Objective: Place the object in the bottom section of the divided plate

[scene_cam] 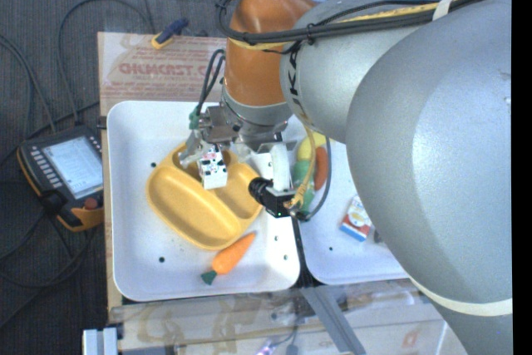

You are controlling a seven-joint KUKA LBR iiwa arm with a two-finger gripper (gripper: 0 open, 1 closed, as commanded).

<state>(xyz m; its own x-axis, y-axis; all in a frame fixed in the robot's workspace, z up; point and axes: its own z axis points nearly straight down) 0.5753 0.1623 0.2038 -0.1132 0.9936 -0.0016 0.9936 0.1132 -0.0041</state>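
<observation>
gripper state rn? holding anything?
End effector: cannot be told. It sits low over the yellow divided plate; the carrot lies loose in the left bin.

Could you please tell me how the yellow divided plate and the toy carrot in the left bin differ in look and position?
The yellow divided plate is far larger than the toy carrot and is a broad oval dish, while the carrot is slim and tapered. The plate is plain yellow; the carrot is orange with a green end. The plate lies partly under the gripper; the carrot lies apart, nearer the bin's front edge. Both rest in the left bin.
</observation>
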